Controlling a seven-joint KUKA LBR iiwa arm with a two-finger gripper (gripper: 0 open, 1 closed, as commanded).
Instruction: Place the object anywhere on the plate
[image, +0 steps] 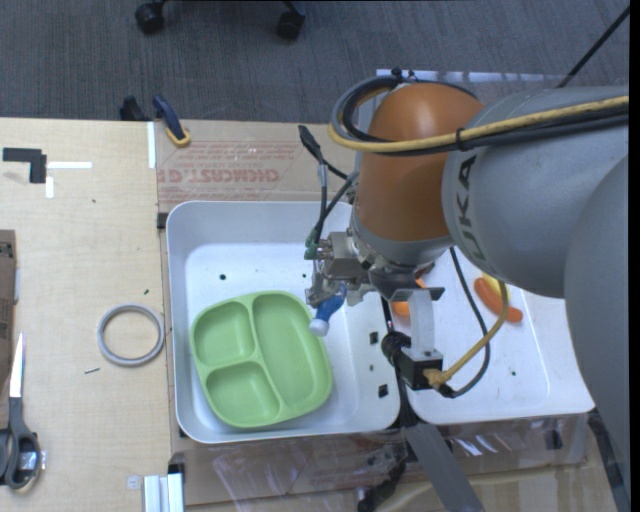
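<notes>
A light green plate (262, 358) with three compartments lies in the left white bin (200, 250), toward its front. My gripper (327, 292) hangs over the plate's right rim, under the orange wrist band. A small blue object with a white tip (322, 318) sticks down from between its fingers, and the fingers look shut on it. The white tip sits just above the plate's right edge. Whether it touches the rim cannot be told.
The right bin (530, 380) holds an orange carrot-like piece (497, 298) and another orange bit (403, 306), mostly hidden by the arm. A tape ring (131, 333) and scissors (14, 440) lie on the bench at left. Cardboard (240, 165) lies behind the bins.
</notes>
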